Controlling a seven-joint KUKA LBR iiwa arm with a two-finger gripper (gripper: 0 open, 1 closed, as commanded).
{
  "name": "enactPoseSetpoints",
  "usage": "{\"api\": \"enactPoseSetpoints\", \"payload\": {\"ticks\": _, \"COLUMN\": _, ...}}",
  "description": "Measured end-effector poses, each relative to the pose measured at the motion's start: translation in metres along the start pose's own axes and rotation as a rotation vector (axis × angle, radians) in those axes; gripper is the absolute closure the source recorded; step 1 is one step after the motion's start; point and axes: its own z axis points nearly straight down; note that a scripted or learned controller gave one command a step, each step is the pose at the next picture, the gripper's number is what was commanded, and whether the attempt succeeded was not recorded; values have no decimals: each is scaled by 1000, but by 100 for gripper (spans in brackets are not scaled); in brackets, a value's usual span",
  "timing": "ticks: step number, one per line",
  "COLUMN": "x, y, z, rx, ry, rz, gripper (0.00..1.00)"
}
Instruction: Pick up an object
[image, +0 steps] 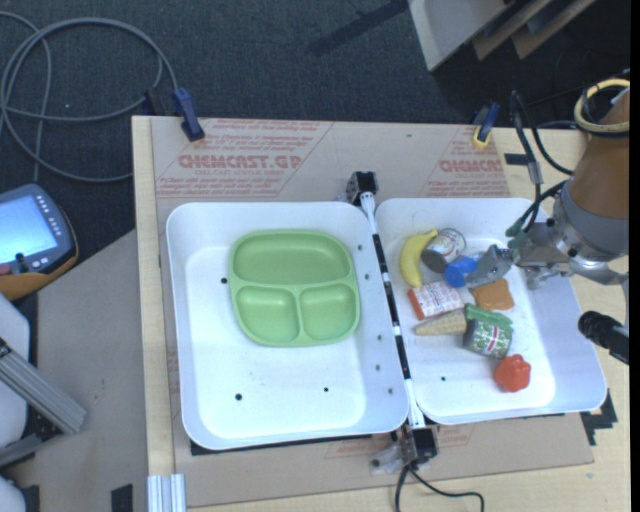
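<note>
Dark carpet floor (260, 60), grey cable (90, 45) looped top left, cardboard-topped surface (300, 160), blue clamps (187, 113), tablet screen (30, 230) at left.

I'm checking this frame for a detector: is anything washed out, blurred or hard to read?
Camera view: lighting is even, with soft shadows; the white bins are bright but not blown out, and the green tray is crisp. The end effector reads soft and grey among the cluttered items, and the banana is clear.

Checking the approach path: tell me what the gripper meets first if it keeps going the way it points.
Likely the blue object just left of the gripper, with the banana beyond; depth from this slanted view is uncertain.
</note>
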Motion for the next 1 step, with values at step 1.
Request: {"api": "enactPoseSetpoints", "payload": {"ticks": 1, "x": -39, "y": 23, "z": 122, "rx": 2, "ry": 0, "rz": 1, "gripper": 0}}
